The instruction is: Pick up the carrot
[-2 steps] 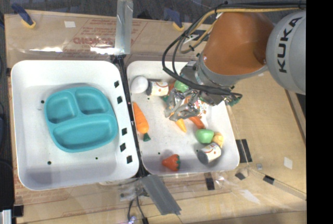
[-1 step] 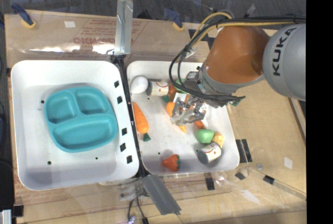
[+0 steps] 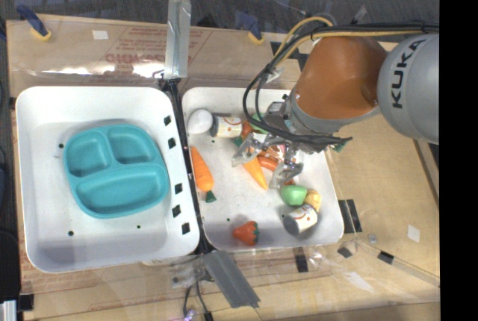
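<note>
Two shallow white bins are set side by side on the surface [image 3: 388, 200], with a dark divider between them. In the left bin [image 3: 45, 237], a teal sectioned plate [image 3: 116, 169] is laid roughly in the middle; its three compartments are seen bare. In the right bin [image 3: 224, 234], several toy foods are scattered. A carrot [image 3: 201, 170] is found along the left wall of that bin, lying lengthwise with its green end toward the near side. A second, smaller orange carrot-like piece [image 3: 258, 173] is placed nearer the centre, just beside the gripper. A white round item [image 3: 199, 120] is seen in the far left corner, a red-and-orange piece [image 3: 246, 233] near the front wall, a green round item [image 3: 293, 195] with a small yellow piece [image 3: 313, 201] touching it on the right, and a small can-like object [image 3: 302, 220] just in front of those. The gripper [image 3: 278, 160] is lowered over the middle of the right bin, among the items there, apart from the carrot at the left wall. How far the fingers are spread, and whether anything is held between them, cannot be told, as they are hidden by the wrist and clutter.
</note>
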Controlling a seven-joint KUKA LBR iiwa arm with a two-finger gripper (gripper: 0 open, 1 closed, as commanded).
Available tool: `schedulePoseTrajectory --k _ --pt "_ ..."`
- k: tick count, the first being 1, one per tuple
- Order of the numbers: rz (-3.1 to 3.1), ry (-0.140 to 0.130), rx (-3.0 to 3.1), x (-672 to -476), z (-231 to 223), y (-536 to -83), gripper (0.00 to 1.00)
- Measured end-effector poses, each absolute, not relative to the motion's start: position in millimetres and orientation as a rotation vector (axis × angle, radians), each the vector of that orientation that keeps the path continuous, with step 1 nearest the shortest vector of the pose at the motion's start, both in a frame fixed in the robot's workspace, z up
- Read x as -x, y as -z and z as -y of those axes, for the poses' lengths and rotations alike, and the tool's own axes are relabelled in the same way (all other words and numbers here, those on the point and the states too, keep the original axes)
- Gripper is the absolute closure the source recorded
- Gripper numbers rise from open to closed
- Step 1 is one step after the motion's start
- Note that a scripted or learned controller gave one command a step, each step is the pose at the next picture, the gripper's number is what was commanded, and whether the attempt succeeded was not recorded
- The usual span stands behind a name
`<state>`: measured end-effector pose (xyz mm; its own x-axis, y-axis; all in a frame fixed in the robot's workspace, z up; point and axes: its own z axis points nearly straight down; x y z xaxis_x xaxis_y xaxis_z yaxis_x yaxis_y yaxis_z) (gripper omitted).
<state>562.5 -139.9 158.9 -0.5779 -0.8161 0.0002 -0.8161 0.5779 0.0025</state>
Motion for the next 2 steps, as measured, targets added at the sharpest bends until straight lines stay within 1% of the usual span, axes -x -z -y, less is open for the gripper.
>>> schedulePoseTrajectory --k 1,2 --pt "2.774 0.005 -1.474 -545.8 151 -91 0.0" --pt "2.772 0.005 -1.485 -547.6 148 -101 1.0"
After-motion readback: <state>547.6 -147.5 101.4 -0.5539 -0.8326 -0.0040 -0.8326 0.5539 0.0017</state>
